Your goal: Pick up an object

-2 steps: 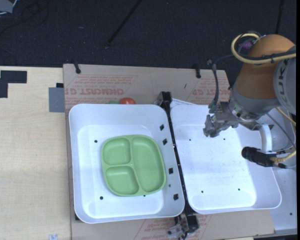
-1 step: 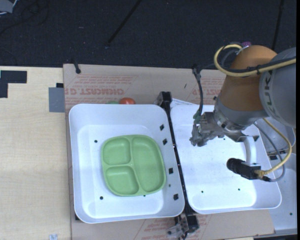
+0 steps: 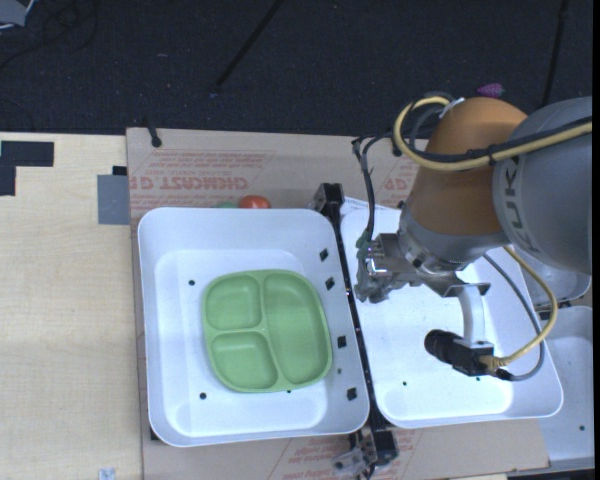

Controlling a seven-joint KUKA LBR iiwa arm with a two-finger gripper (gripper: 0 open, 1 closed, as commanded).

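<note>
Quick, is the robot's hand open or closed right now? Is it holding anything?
Hand: over the right bin, near its left wall; open or closed cannot be told, and nothing shows in it.

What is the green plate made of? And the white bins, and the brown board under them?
The green plate looks like plastic: one even pale colour, moulded into three rounded sections, with a soft sheen. The white bins also look like plastic, smooth and a little glossy, with rounded corners. The brown board is probably cardboard: dull, flat brown with red printed letters.
</note>
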